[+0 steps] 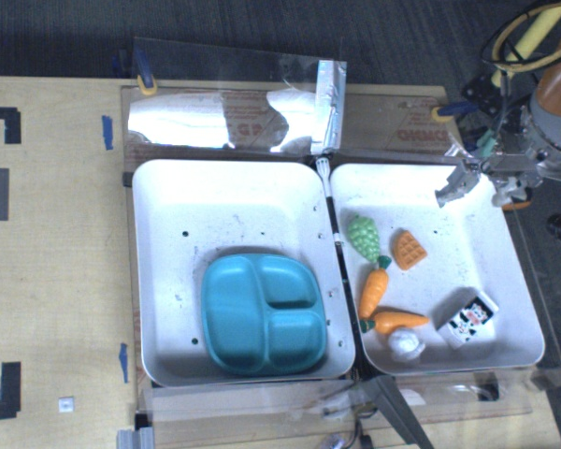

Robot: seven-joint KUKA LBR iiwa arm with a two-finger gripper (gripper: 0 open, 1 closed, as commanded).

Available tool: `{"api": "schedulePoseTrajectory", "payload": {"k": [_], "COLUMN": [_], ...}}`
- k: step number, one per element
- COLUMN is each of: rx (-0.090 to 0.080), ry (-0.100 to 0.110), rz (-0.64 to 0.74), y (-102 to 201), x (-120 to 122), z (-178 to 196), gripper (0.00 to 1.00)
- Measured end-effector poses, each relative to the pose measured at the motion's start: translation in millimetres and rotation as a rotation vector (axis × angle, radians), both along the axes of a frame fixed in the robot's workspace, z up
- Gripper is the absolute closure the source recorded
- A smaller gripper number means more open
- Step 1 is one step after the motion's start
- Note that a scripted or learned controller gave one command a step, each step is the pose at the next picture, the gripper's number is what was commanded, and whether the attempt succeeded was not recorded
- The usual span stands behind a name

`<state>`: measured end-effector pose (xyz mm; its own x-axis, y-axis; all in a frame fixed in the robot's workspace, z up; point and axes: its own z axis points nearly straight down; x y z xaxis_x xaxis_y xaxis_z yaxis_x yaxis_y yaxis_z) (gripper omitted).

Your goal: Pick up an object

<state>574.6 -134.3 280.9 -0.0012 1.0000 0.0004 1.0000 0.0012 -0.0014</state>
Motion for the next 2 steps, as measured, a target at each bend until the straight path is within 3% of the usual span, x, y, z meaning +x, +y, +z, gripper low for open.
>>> {"api": "schedulePoseTrajectory", "payload": {"k": [1,2], "rx": [0.002,-0.001], "ry": [0.007,-0.006], "rz": [0.08,0.21], "y": [13,-23], "x": [-14,-32], "z": [-133,-194], "gripper": [0.0,0.0]}}
